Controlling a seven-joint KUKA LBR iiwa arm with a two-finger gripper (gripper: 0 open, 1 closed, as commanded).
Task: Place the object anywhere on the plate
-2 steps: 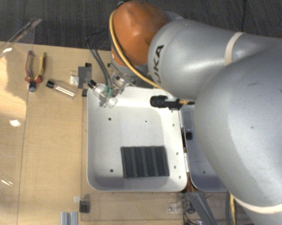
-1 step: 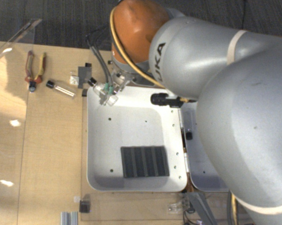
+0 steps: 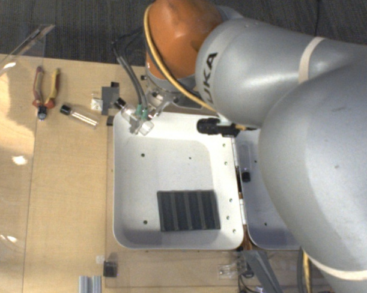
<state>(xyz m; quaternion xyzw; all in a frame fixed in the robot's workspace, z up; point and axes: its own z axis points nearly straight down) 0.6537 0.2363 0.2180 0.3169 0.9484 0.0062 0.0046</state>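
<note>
Your grey arm (image 3: 282, 86) sweeps in from the right of the camera view and fills the upper right of the scene. Its bulk lies across the right-hand bin (image 3: 265, 218), of which a pale strip shows. The orange band (image 3: 178, 31) sits at the top of the view, and the wrist below it bends down and to the left. This puts the gripper (image 3: 140, 118) at the far left corner of the left-hand bin (image 3: 119, 189), right over the rim. From this angle you cannot tell whether the gripper is open or closed, and nothing can be made out in its grasp.

The dark ribbed slab (image 3: 188, 210) lies flat on the floor of the left-hand bin. It is in the near half, toward the bin's right wall, and well apart from the gripper. A small black piece (image 3: 245, 175) rests at the seam between the two bins.

On the wooden bench (image 3: 61, 199) left of the bins, red-handled pliers (image 3: 45, 91) lie near the far edge. A small clear vial (image 3: 79, 115) is just beside them. A little black block (image 3: 110, 268) sits on the bench near the left-hand bin's near left corner.
</note>
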